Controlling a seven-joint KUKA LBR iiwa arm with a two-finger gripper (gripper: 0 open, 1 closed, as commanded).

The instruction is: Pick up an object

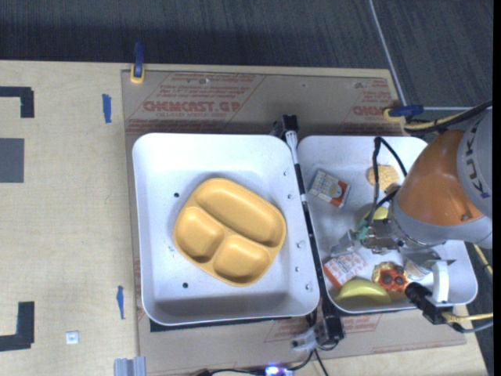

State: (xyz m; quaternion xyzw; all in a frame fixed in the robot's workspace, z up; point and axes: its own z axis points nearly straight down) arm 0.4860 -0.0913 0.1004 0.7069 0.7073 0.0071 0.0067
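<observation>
Lost much of the right-hand shallow white bin (468,287) under the bulky grey arm with the orange band (438,190), which was itself cut off at the right. Could make out only a metallic bit of the gripper (374,237) below the wrist, low over the middle of that bin; could not tell whether it was spread or closed, and saw nothing held in it. Found a crumpled red-and-white packet (342,266) just beside the gripper, toward the near-left. Spotted a small orange-and-red round object (389,275) close by on the near side, too blurred to name. Saw a yellow banana-shaped item (362,291) against the bin's near wall, touching or almost touching both. Noted a small white-and-orange carton (327,186) apart from the gripper at the far-left of the bin. Glimpsed a pale yellow round piece (383,176) at the far side, partly crossed by a black cable (389,157). Saw a yellow three-compartment plastic tray (228,229) alone in the left-hand white bin (156,163), well apart from the gripper. Noted both bins on a brown cardboard sheet with red print (235,96) over the pale wooden desk (63,210).
</observation>
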